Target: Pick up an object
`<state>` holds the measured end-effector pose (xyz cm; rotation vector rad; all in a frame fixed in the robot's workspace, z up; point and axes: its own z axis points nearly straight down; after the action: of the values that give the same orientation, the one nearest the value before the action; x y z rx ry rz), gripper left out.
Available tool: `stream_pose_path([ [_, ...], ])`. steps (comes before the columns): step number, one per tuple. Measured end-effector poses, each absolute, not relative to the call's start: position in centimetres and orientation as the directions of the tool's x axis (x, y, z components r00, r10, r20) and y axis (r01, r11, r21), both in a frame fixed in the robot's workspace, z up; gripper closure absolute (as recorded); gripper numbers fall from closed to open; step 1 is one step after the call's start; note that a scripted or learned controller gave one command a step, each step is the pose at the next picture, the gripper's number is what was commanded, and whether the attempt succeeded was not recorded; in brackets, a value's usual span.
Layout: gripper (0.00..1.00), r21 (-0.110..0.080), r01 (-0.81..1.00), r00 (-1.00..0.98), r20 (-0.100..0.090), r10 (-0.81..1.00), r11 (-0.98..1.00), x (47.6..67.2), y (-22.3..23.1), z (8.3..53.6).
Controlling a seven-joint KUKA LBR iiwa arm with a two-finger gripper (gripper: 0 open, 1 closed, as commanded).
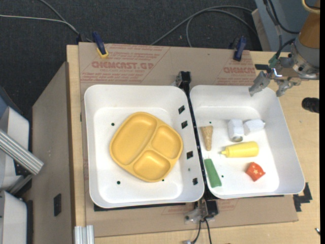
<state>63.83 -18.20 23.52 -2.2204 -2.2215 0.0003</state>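
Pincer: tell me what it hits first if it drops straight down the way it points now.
The pincer, fingers spread open and empty, hangs over the far right rim of the right bin. Going straight down, it would probably meet that rim or the bare floor just inside, short of the white cylinder. Depth is hard to judge.

Arm (311, 19) cut off by right and top edges.

Two shallow white plastic bins (96, 136) sat side by side. One held a single yellow three-compartment plate (146, 146). The other held one tan cone (207, 136), one green stick (212, 173), one yellow squeeze bottle (240, 149), one red block (255, 171) and two white pieces (235, 129).
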Motion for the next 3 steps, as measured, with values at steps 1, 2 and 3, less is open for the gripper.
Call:
stream_pose_path([
  [1, 0.00, -0.004, 1.000, -0.001, 0.001, 1.000, 0.001, 64.1, -18.1, 19.3],
  [2, 0.00, -0.004, 1.000, -0.001, 0.001, 1.000, 0.001, 64.1, -18.1, 15.2],
  [3, 0.00, -0.003, 1.000, 0.000, 0.001, 1.000, 0.000, 64.5, -18.9, 10.5],
])
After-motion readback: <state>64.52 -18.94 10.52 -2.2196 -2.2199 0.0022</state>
